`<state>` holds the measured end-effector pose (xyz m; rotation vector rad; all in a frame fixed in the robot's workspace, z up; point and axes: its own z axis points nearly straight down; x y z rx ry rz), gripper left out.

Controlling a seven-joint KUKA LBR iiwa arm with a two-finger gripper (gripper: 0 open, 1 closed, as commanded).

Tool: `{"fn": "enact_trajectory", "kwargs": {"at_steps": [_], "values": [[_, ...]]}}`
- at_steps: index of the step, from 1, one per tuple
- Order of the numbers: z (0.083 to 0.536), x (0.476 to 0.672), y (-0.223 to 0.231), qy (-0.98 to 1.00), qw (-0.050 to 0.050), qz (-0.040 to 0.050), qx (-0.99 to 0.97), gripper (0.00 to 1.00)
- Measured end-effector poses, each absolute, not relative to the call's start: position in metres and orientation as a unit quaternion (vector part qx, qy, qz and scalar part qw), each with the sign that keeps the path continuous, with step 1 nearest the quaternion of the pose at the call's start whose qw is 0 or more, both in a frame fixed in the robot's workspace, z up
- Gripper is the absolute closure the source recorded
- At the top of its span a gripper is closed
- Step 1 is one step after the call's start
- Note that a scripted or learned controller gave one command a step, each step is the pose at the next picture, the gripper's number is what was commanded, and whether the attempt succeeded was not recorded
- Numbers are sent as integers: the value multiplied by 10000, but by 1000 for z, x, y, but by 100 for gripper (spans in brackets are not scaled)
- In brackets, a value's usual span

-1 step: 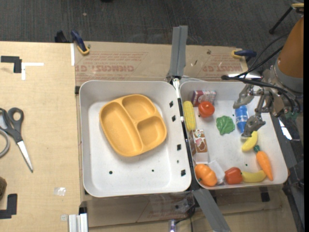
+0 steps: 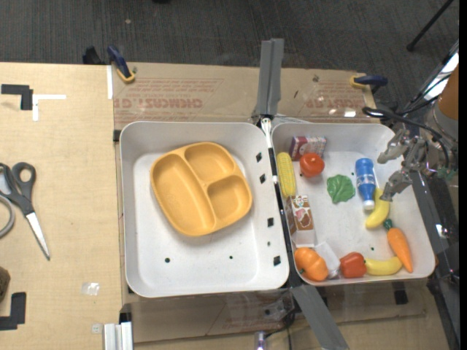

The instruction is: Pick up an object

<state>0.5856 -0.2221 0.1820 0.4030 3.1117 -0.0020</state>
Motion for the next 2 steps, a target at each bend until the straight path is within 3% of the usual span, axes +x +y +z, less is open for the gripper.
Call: {"fn": "enact_trajectory", "kwargs": {"at_steps": [1,2], "values": [[117,613,-224,9891,153,-29,1466,0],[111,612,-224,9837,204,-25,1787,0]]}}
